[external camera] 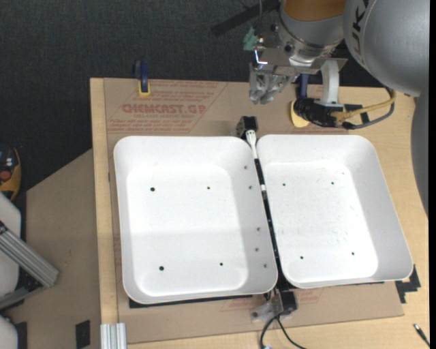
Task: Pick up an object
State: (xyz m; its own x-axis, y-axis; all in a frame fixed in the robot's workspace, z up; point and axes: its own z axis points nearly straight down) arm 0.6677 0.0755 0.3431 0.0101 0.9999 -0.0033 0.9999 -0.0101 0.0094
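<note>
Grey arm w/ orange band (pixel 310 10) at top, end effector (pixel 264 87) above tabletop (pixel 177 109) just behind the 2 white bins, nothing seen betw. its fingers, opening can't tell, left bin (pixel 184 218) beside right bin (pixel 327 211), no object visible inside either.
</note>
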